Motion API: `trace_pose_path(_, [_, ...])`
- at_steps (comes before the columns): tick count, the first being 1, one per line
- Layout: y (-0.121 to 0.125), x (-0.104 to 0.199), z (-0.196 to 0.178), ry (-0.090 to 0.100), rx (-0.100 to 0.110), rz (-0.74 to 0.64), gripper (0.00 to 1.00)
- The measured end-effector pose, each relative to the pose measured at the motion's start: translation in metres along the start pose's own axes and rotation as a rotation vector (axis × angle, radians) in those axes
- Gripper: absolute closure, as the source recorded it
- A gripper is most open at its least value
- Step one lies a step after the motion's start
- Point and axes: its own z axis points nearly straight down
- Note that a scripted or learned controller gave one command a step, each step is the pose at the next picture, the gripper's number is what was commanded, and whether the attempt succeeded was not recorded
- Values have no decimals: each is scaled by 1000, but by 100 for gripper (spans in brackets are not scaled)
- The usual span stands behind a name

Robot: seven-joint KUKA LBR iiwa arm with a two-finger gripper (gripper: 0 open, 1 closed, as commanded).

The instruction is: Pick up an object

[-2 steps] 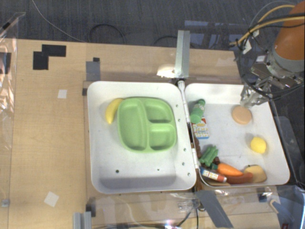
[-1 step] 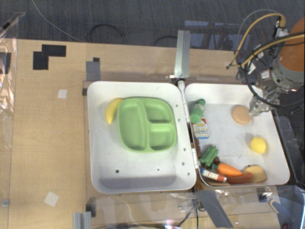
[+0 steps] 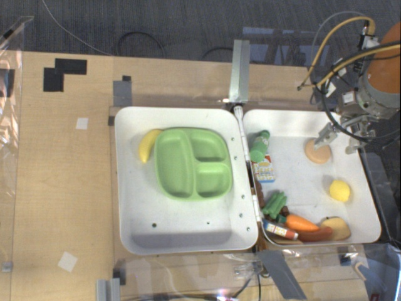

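A light wooden tabletop (image 3: 62, 199) carries two shallow white bins side by side, seen from above at a slant. The grey arm with its orange band enters at about two o'clock, and its gripper (image 3: 341, 137) hangs over the upper right part of the right bin (image 3: 294, 187). Its two fingers (image 3: 326, 133) look spread apart with nothing between them.

The nearest object is a small, round, flat, peach-coloured disc (image 3: 318, 153), lying just below the left finger, toward seven o'clock from the gripper. Being round, it has no long axis to line up with. It is probably the likeliest pick.

Farther toward six o'clock sits a yellow lemon (image 3: 339, 190). A green bottle (image 3: 258, 147) lies at the bin's left wall, and a carrot (image 3: 306, 222) along the bottom. The left bin (image 3: 131, 224) holds a green divided plate (image 3: 191, 163) and a banana (image 3: 147, 145).
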Motion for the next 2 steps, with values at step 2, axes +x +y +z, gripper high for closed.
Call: trace_pose_path(2, [115,21,92,4,2,21,0])
